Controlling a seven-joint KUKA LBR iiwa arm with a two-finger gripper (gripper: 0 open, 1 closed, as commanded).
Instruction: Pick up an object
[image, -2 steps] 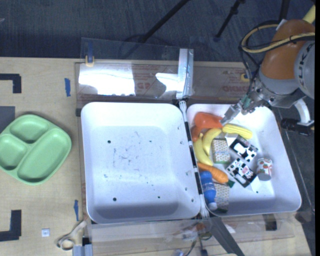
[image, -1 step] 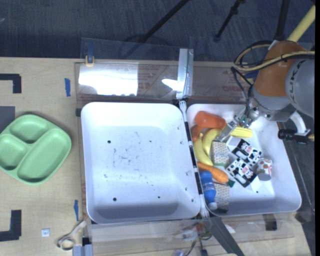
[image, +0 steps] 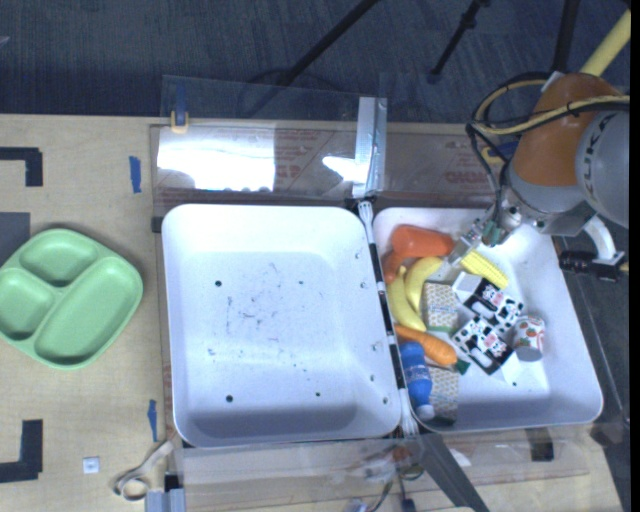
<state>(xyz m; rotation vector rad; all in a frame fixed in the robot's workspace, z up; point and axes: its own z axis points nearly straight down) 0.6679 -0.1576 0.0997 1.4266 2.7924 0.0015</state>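
Over on the right, the grey arm with its orange band (image: 560, 130) reaches down into the far corner of the right-hand shallow white bin (image: 560, 395), and its jaws (image: 478, 240) sit low over the pile; whether they are spread or pressed together, I cannot tell from up here. Nothing shows pinched between them.

Two white bins lie side by side on the wooden desk (image: 70, 160). All the objects are heaped in the right bin, against its left wall. Count them off: one orange rounded piece (image: 420, 241) at the far end, one yellow banana (image: 408, 290) curving just near of it, one small yellow block (image: 488, 268) right beside the jaws, one tan speckled cube (image: 439, 305) touching the banana, one black-and-white patterned box (image: 488, 325) tilted across the middle, one orange carrot-shaped toy (image: 432, 347) lying near of the cube, one blue-capped bottle (image: 419, 385) at the near end beside the bin wall, and one small pale rounded thing with a red mark (image: 530, 337) to the right of the patterned box.

Left bin (image: 270, 310): bare white floor with faint scuffs.

Far left on the desk sits one green three-compartment plastic plate (image: 65, 297), well apart from both bins. One clear plastic sheet (image: 265, 150) stands behind the left bin.
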